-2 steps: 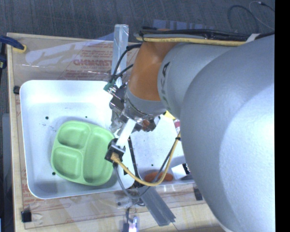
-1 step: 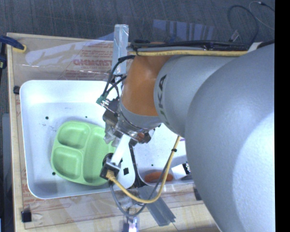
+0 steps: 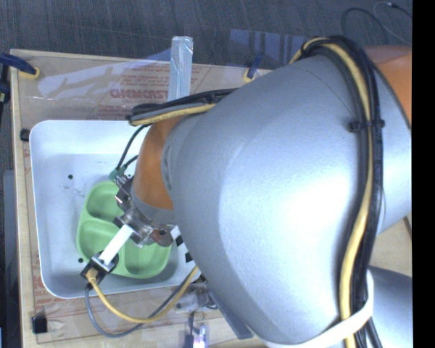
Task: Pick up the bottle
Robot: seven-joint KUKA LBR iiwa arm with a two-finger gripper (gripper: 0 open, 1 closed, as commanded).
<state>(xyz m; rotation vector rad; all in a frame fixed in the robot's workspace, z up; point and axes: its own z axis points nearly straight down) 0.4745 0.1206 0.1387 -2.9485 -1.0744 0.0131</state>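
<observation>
My gripper hangs low over the left white bin, right above a green lobed plastic object that lies on the bin floor. The object has several rounded hollows, and I cannot tell whether it is the bottle or a sectioned dish. Grey metal parts of the gripper touch or nearly touch the object's right side. The orange wrist band sits just above it. The broad grey arm hides the gripper's tips and everything to its right.
A yellow cable with a white plug runs from the wrist across the bin's front edge. Clear plastic sheeting and an upright clear post lie behind the bin. The bin's left part is bare white floor.
</observation>
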